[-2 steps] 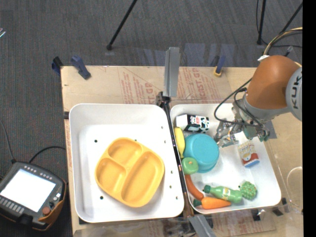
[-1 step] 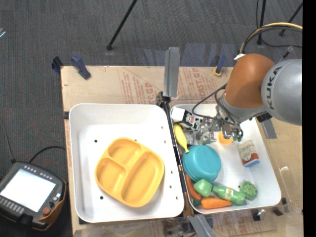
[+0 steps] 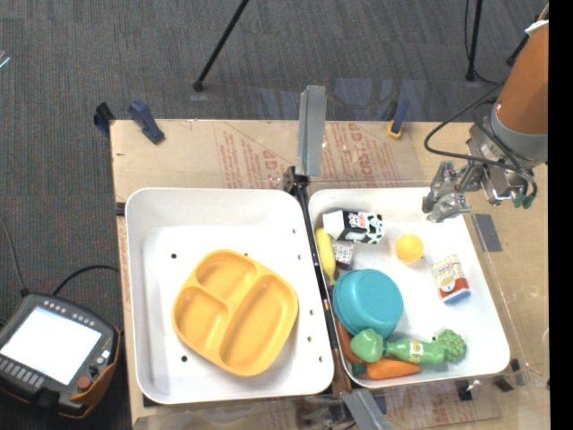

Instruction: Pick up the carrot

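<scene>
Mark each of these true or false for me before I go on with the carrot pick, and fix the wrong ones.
1. The carrot lies at the near edge of the right bin. True.
2. The gripper is touching the carrot. False: it hangs over the bin's far right corner, well away from it.
3. The yellow divided plate sits in the left bin. True.
4. The blue bowl is in the left bin. False: it is in the right bin, just beyond the carrot.
5. A yellow ball lies in the right bin. True.
</scene>
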`<state>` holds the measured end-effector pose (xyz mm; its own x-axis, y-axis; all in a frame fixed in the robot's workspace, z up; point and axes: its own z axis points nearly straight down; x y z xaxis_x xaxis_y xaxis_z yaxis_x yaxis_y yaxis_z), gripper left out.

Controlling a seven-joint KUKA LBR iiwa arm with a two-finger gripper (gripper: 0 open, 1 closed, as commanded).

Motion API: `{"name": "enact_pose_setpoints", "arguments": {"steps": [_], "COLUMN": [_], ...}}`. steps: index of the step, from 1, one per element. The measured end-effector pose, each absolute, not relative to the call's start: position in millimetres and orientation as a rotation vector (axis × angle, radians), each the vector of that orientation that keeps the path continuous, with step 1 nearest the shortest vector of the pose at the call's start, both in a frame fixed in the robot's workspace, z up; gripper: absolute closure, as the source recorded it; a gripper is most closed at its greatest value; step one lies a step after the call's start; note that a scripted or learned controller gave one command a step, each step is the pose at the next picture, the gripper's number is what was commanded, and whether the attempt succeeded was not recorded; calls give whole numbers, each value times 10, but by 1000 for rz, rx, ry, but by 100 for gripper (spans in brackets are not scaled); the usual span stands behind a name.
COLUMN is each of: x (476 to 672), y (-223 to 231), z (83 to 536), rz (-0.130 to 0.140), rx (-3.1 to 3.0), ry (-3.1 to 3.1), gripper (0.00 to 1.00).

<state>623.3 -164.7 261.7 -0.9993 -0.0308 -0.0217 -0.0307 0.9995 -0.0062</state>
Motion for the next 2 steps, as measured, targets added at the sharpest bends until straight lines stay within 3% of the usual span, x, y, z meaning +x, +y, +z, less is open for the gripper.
{"name": "enact_pose_setpoints", "arguments": {"steps": [1, 2], "x": [6410, 6060], "y": [-2135, -1836], "z": [3685, 1867], "rz": [-8, 11], "rx": [-92, -279], "ry": [3124, 3139], "gripper": [100, 100]}}
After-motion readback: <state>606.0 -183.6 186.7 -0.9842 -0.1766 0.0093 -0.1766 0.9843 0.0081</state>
